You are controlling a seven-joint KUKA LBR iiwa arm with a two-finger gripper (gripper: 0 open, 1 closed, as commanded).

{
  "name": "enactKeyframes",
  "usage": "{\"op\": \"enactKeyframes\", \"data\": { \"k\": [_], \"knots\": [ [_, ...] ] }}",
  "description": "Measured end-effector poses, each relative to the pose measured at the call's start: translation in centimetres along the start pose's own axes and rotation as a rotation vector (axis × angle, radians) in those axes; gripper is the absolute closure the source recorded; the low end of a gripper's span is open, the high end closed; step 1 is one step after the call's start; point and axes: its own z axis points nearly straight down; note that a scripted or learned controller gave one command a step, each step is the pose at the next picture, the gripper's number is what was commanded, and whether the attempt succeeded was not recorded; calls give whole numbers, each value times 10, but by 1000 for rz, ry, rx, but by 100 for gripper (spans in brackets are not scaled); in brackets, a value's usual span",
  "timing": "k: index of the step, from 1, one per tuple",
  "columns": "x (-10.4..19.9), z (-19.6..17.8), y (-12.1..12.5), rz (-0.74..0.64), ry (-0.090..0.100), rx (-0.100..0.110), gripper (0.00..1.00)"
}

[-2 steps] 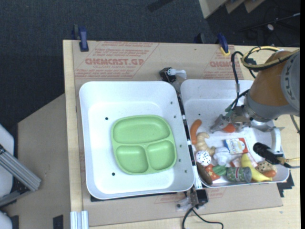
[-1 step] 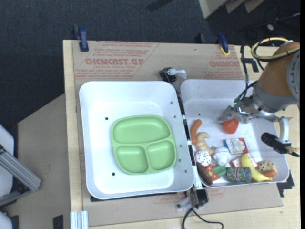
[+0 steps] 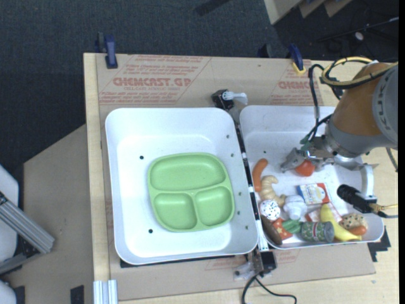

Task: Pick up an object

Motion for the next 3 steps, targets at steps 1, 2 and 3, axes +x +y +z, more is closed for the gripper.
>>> {"op": "enactKeyframes", "data": {
  "k": [1,2,3],
  "knots": [
    [-25,-1,28,1,-5,-8,0],
    [4,0,-3,1,0,1,0],
    [-18,0,22,1,-5,-7,0]
  ]
}}
